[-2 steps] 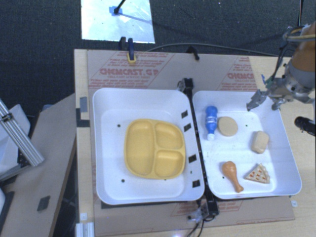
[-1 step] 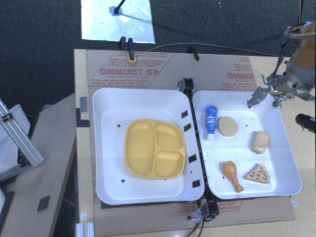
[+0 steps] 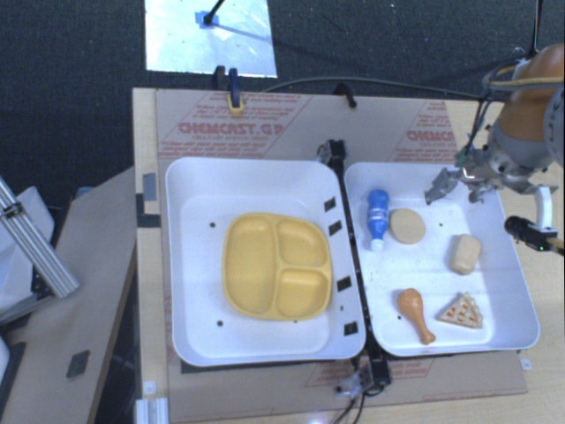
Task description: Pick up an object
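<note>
One fixed overhead camera, slanted down on both white bins point(image 3: 265, 170).

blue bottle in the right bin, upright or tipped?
Tipped. The bottle lies on its side on the right bin floor, long axis running up the view, white cap at the near end, beside the round cookie.

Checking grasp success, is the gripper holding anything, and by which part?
Nothing is held: the gripper hovers over the right bin's far edge, apart from the items.

- A robotics lab test bench point(image 3: 265, 117), not a home.
- Cast-plastic sheet still in branded protective paper, held by a clamp point(image 3: 234, 91).
- Two white bins point(image 3: 190, 237) side by side.
- Aluminium framing point(image 3: 35, 246) at left.
- Loose cables point(image 3: 397, 85) over dark carpet.
</note>
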Motion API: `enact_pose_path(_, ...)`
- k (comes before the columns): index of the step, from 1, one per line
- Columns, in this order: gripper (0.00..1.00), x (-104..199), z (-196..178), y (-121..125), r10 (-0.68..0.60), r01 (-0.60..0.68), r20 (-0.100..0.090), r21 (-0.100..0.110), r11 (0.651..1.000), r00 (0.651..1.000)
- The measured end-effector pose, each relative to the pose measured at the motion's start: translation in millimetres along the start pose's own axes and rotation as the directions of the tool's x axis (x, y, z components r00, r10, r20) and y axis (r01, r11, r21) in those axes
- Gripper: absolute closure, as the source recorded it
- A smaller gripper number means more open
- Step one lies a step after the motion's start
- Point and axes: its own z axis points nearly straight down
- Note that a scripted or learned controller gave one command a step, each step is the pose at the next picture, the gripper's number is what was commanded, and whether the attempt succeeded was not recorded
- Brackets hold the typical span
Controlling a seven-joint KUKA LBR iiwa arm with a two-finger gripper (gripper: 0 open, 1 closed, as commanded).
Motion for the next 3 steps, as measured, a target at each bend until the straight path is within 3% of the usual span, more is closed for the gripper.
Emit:
enact_pose_path(1,0.00,0.5,50.7,0.8,0.000,0.000,0.001,-0.002,1.000,1.000)
enact_pose_path(2,1.00,0.2,37.0,2.4,-0.002,0.002,0.003,-0.007,1.000,1.000)
enact_pose_path(3,1.00,-0.2,-28.6,2.2,0.001,-0.001,0.002,-0.009,1.000,1.000)
